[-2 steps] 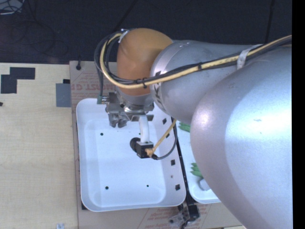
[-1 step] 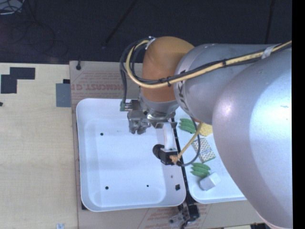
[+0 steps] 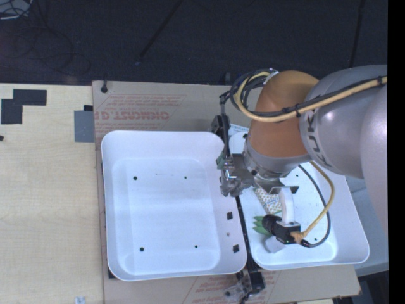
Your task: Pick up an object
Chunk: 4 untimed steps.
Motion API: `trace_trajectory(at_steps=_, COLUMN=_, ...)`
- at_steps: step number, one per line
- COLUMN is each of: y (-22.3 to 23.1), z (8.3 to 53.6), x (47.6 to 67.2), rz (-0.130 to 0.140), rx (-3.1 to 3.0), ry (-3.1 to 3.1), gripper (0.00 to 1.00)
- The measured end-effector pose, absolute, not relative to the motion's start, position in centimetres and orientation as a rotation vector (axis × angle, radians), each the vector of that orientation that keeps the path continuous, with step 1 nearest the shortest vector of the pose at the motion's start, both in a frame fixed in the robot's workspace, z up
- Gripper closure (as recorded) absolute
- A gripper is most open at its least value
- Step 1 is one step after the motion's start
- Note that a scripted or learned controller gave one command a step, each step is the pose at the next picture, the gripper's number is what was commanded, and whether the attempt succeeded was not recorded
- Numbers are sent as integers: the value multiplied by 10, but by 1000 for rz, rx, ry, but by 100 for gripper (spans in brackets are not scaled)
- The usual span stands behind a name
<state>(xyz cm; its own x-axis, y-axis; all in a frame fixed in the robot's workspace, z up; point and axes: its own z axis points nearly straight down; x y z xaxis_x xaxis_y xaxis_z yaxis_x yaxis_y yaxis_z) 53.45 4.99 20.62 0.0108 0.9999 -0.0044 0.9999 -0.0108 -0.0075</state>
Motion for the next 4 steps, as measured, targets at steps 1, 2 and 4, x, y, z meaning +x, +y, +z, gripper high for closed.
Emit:
trace_trajectory(at_steps=1, y=59, z=369, x=521, rz=-18, rx=-2224, ry=-2229, gripper=100)
trace_trajectory(at_steps=2, y=97, z=398, x=528, rz=-1, rx=-2217, ry=-2225, gripper=100)
trace_trajectory(at_steps=4, y=28, z=179, x=472, rz=26, rx=-2222, ry=-2205, gripper=100)
